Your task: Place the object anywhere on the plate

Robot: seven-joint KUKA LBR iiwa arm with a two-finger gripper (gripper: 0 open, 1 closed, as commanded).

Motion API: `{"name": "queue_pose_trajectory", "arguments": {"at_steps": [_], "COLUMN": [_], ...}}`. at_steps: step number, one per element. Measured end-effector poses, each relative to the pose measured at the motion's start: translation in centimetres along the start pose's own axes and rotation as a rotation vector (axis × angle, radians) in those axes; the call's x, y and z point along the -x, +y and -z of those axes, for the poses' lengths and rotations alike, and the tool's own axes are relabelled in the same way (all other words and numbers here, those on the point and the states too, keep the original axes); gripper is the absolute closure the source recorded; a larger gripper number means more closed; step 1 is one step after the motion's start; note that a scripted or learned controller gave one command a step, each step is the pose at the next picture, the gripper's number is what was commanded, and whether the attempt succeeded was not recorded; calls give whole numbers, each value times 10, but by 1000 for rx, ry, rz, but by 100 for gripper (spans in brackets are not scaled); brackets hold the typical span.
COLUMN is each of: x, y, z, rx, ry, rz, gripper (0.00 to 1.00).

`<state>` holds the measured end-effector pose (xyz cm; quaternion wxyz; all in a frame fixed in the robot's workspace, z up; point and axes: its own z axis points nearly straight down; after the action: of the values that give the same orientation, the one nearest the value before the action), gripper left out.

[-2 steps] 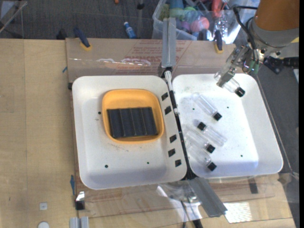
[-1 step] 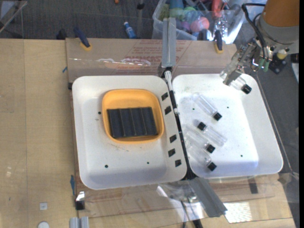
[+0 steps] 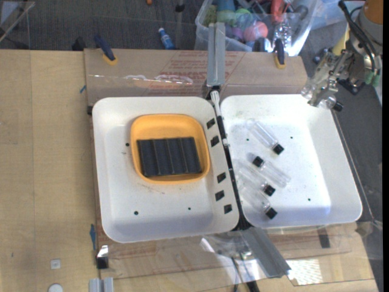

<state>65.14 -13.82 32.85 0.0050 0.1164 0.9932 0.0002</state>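
Note:
An orange plate point(image 3: 141, 128) with rounded corners sits in the left bin point(image 3: 115, 212). A dark grey ridged block point(image 3: 169, 157) lies flat on the plate, inside its rim. My gripper point(image 3: 320, 93) hangs over the far right corner of the right bin point(image 3: 331, 163), well away from the plate, with nothing visibly held in it.
Several clear plastic tubes with black caps point(image 3: 267, 136) point(image 3: 271, 181) lie in the right bin's left half. A metal divider point(image 3: 214, 66) runs between the bins at the back. A clear tub of coloured toys point(image 3: 255, 11) stands behind the bench.

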Motion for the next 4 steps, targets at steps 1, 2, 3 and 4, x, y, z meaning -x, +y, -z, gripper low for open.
{"name": "queue_pose_trajectory", "arguments": {"at_steps": [1,2,3,4], "x": [21,36,37,37], "y": [-53,-79,-77,-77], "z": [109,109,109,108], "rx": [0,0,1,3], "ry": [-2,-1,-2,-2], "rz": [236,509,827,1231], "gripper": [100,100,100,100]}}
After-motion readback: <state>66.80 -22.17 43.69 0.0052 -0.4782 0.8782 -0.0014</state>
